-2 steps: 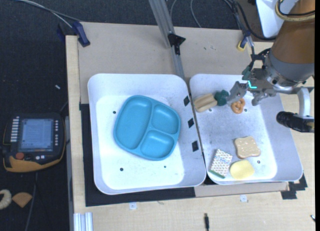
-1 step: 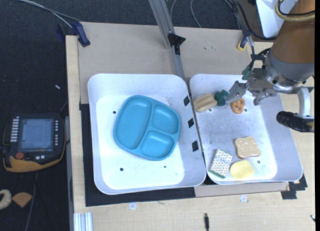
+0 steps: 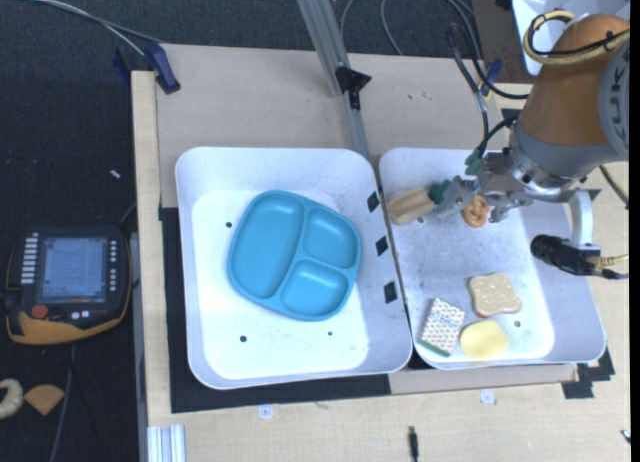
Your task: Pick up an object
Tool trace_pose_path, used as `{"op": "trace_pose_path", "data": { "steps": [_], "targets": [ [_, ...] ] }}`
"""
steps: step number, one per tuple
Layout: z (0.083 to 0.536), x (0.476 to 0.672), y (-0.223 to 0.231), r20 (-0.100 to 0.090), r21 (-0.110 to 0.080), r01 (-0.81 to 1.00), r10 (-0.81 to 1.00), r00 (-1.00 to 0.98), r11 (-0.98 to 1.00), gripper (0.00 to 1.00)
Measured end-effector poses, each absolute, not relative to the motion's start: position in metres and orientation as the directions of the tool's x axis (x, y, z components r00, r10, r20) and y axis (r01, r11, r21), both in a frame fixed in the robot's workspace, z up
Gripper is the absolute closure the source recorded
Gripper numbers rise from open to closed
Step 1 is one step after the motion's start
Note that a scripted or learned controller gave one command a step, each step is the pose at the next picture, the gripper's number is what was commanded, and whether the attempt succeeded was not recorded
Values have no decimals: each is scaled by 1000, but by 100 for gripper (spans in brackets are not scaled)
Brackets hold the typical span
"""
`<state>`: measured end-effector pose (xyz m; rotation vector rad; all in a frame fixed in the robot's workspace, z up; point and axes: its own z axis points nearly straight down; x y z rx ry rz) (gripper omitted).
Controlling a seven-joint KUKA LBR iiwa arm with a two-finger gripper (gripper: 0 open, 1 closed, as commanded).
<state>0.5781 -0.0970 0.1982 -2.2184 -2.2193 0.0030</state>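
Here, nearest the camera, a yellow piece (image 3: 484, 339), a patterned sponge (image 3: 440, 325) and a toast-like piece (image 3: 494, 295) are lying at the front of the right bin (image 3: 560, 350). Farther back, the gripper (image 3: 478, 200) is hanging over a small orange object (image 3: 475, 212) beside a tan block (image 3: 409, 204); whether anything is being gripped cannot be told. Judging by the crowding, the block is likely getting nudged instead. The left bin (image 3: 200, 250) is holding a blue divided plate (image 3: 295, 253).

Wood bench (image 3: 260, 80), dark carpet (image 3: 60, 130)
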Motion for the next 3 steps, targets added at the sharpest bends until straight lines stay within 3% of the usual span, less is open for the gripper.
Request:
{"op": "trace_pose_path", "data": {
  "steps": [2, 3],
  "targets": [
    [91, 573, -105, 2, -6, 1000, 1000, 0, 0, 0],
    [106, 575, -105, 2, 0, 1000, 1000, 0, 0, 100]
  ]
}}
